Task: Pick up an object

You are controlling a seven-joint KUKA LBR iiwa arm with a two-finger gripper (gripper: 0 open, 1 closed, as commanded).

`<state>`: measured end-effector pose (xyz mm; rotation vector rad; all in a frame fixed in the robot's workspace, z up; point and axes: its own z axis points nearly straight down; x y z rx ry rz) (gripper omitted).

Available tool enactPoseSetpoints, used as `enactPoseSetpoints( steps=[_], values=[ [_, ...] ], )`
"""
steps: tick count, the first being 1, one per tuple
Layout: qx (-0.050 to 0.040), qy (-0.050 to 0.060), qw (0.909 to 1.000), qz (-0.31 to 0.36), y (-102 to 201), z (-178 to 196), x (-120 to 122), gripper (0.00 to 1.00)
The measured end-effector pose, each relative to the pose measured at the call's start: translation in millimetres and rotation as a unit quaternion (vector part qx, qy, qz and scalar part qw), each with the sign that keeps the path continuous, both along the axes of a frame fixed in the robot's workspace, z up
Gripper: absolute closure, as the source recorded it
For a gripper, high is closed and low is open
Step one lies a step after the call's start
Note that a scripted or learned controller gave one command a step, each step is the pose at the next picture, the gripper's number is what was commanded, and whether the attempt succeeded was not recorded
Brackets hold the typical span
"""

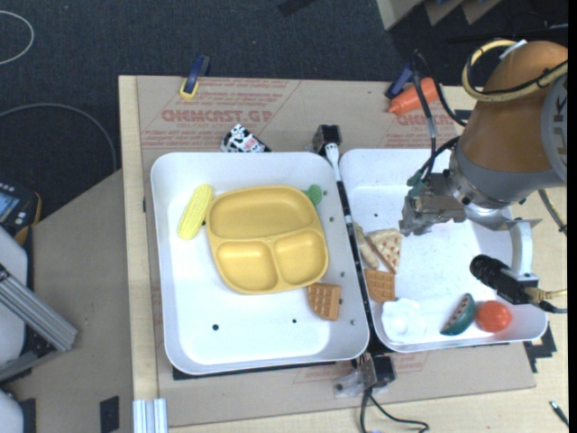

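Note:
My gripper (pixel 418 218) hangs over the right bin (pixel 451 165), in its upper middle part, just right of a toast slice (pixel 382 246). Below the toast lies a waffle piece (pixel 380 286), and a white lump (pixel 402 317) sits at the bin's front. A watermelon slice (pixel 459 315) and a red tomato (pixel 492 316) rest in the front right corner. Nothing can be seen held in the gripper.
The left bin (pixel 176 269) holds a yellow divided plate (pixel 266 237), a corn cob (pixel 195 210), a second waffle piece (pixel 325 300) and a small green thing (pixel 314 192). The grey and orange arm (pixel 514 124) covers the right bin's far right side.

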<state>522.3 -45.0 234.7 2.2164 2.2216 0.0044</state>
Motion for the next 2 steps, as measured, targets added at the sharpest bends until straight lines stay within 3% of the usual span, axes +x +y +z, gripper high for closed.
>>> enactPoseSetpoints(
  steps=[2],
  values=[
    [0.0004,0.001,1.0000,0.000,2.1,-3.1,-8.9,1.00]
  ],
)
